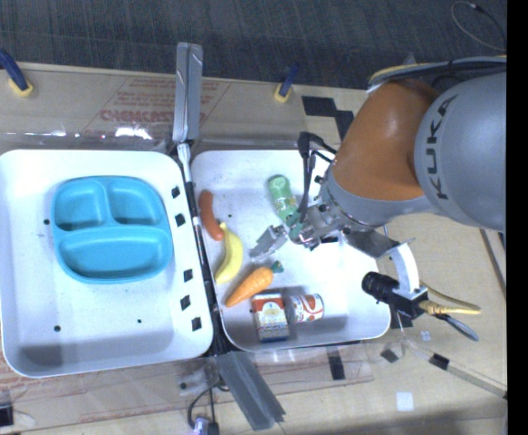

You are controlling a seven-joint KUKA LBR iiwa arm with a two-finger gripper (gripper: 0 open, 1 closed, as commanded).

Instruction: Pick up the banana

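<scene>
1. Well, at the far left of the frame the left bin (10,270) holds a smooth blue divided plate (112,227), with bare white floor below it.
2. Just right of the divider, in the right bin (372,329), the banana (229,256) lies near the frame's centre; its long axis runs nearly top to bottom, curved, the lower end toward the lower left.
3. An orange-red sausage (210,216) touches its upper end; a carrot (249,285) lies just beside its lower end, so little room there.
4. Lower centre sit a small carton (271,319) and a can (304,307) on its side.
5. My gripper (273,238) hangs right of the banana, apart from it, below a green bottle (283,195); I cannot tell how it is set.
</scene>
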